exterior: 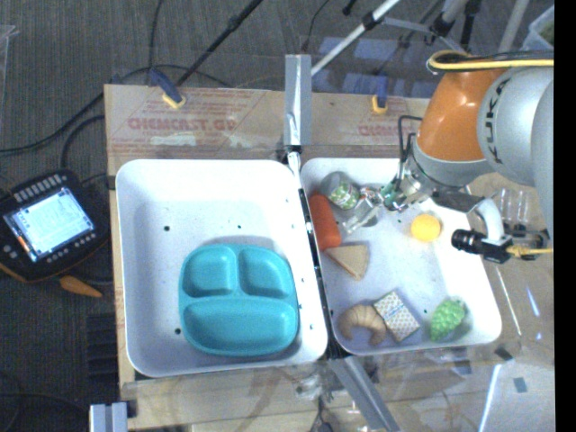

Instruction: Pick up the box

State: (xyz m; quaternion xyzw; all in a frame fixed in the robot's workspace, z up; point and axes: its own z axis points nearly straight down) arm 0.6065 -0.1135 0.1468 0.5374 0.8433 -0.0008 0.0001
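- My gripper [382,198] hangs over the far part of the right bin [477,282], near a small green-and-white item [342,193]; whether it is parted or closed, I cannot tell.
- The box [396,316], patterned and tilted, lies at the near edge of that bin, well apart from my gripper.
- It sits between a croissant [363,323], which it touches, and a green leafy piece [448,319].
- A carrot [325,220], a wedge of bread [351,259] and a yellow lemon [426,228] lie farther in.
- The left bin [148,241] holds a teal divided plate [239,301].
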